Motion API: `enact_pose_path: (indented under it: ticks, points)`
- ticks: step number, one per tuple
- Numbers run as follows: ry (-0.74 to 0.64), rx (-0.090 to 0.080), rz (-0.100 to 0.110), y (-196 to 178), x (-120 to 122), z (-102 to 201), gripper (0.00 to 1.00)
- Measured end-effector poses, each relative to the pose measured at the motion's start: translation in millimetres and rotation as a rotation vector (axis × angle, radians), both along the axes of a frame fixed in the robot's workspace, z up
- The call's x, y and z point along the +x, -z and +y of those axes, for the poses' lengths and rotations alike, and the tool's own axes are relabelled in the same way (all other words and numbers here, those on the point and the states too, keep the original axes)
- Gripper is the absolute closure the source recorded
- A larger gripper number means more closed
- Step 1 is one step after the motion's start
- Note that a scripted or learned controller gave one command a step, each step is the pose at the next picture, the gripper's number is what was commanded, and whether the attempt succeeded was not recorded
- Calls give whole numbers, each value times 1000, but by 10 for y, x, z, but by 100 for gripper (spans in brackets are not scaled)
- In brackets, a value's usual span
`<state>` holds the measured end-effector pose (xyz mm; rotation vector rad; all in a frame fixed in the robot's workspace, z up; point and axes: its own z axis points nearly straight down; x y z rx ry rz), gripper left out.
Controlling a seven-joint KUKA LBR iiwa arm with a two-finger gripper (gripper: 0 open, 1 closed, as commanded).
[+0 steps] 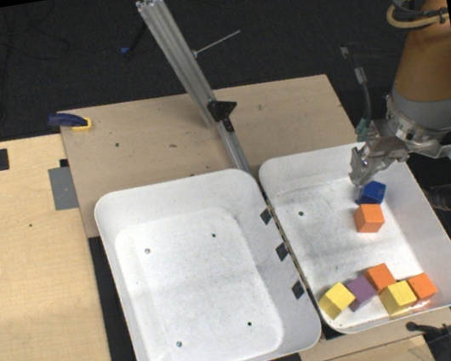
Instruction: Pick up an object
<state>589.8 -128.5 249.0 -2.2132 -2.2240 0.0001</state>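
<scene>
- Metal pincer (365, 172) sits right over the small blue cube (373, 192); how wide it's spread, I can't tell.
- Small orange cube (369, 217) lies just beside — a skewed descent could knock either one away.

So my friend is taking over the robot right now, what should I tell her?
Gripper: low in the right bin, right by the blue cube. I cannot tell if the jaws are open or shut, or if they hold the cube.
Things: an orange cube sits just below the blue one. Five more cubes are bunched at the near edge: yellow, purple, orange, yellow, orange.
Done: nothing clearly lifted.
Left: grab one cube and raise it.
</scene>
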Motion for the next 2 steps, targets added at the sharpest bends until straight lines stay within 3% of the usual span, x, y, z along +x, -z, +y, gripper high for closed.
enact_pose_path:
  ticks: [2]
  points:
    - [1,-1,1,133,216,969,100]
